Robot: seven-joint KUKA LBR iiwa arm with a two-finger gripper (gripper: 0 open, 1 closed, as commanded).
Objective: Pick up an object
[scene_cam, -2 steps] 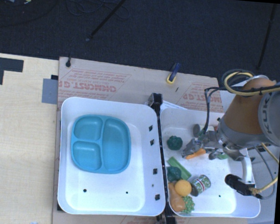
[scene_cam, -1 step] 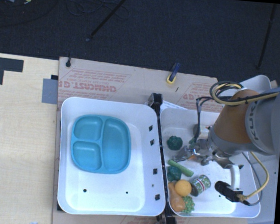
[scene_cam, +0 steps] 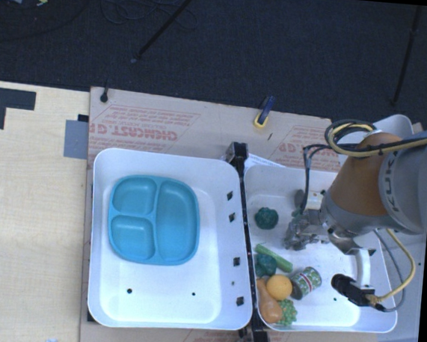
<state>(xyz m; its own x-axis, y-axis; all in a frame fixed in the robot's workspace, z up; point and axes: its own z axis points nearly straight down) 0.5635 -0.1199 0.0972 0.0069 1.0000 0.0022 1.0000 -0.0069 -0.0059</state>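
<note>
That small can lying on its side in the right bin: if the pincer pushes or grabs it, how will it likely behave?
The can lies on its side, so a push would probably roll it. It looks rigid, so it should hold shape under a squeeze, though its curved wall may slip. The orange ball and green stick crowd its left, so a nudge could shift them.

We look down from one fixed camera set high above the bench, tilted slightly, far enough to take in both white bins: left bin toward nine o'clock, right bin toward four. The arm enters from three o'clock. Dark floor, perhaps carpet, spans twelve o'clock.
</note>
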